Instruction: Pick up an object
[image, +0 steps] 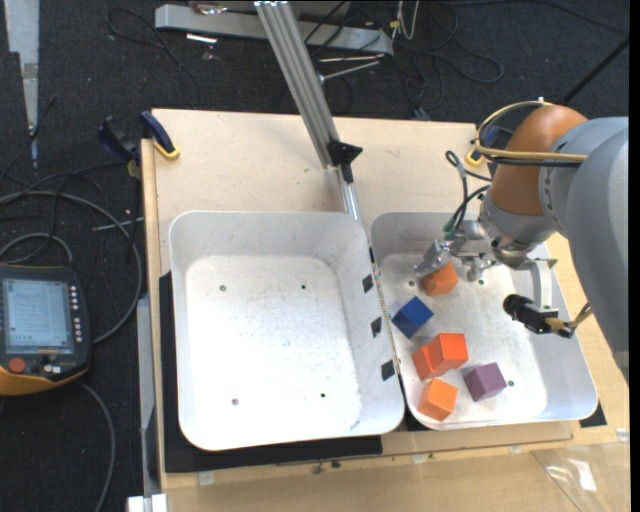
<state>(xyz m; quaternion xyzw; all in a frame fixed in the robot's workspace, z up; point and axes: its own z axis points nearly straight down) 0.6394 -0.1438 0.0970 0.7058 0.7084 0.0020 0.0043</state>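
Orange cube, nearest: at the front of the right bin, close to that bin's near rim, tilted.
Purple cube: just beside the nearest orange cube, on its right, apart from it.
Orange pair: two orange blocks touching, just behind the nearest cube, about mid-bin.
Blue cube: behind the orange pair, close to the bin's left wall.
Left bin: white, speckled floor, side by side with the right bin, their rims meeting.
Table: pale board carrying both bins.
Black fitting: hangs off the arm over the right side of the right bin.
Tool: low over the back of the right bin, its fingers set on either side of an orange block, pinching it; whether the block is off the bin floor I cannot tell.
Arm: grey with an orange band, reaching in from the right.
Metal pole: slants across the far table edge.
Handheld pendant: on the dark floor at left.
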